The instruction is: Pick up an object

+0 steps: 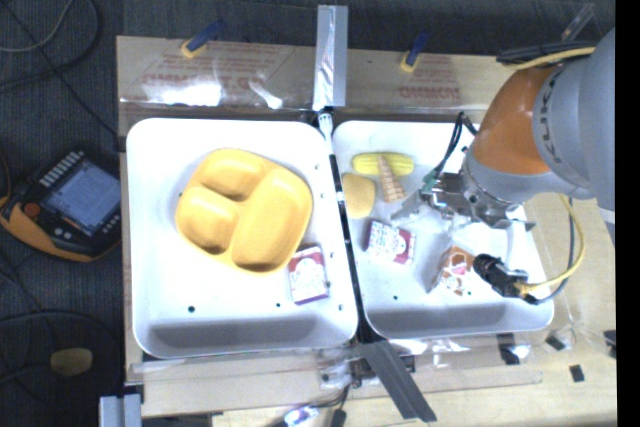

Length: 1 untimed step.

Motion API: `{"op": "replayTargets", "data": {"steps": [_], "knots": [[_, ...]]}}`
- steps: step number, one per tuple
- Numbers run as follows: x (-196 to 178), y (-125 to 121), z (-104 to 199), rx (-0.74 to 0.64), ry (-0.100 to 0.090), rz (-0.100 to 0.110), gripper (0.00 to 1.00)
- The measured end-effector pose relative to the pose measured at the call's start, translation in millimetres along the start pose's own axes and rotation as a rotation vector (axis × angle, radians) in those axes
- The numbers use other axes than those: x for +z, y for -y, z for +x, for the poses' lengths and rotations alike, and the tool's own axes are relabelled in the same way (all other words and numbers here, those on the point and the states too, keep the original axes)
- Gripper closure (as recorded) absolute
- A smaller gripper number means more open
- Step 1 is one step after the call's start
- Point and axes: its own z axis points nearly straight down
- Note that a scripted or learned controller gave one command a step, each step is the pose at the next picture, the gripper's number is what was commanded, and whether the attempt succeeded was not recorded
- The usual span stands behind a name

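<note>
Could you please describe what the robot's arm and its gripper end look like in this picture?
The arm is a thick rounded grey body with a broad orange band above the wrist. Below the band sits a grey metal wrist assembly leading to the gripper, which looks metallic grey. A yellow cable loops out beside the wrist, and a thin black cable curves up near the band.

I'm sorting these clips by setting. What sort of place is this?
Most likely a robotics lab bench set up for grasping trials. A grey and orange arm reaches over two white bins holding toy food, and a handheld control pendant lies on the dark carpet with loose cables.
</note>
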Motion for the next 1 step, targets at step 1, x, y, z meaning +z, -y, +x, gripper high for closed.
{"op": "replayTargets", "data": {"steps": [1], "knots": [[19.9, 1.9, -24.9, -0.059, 0.003, -0.013, 0.0]]}}
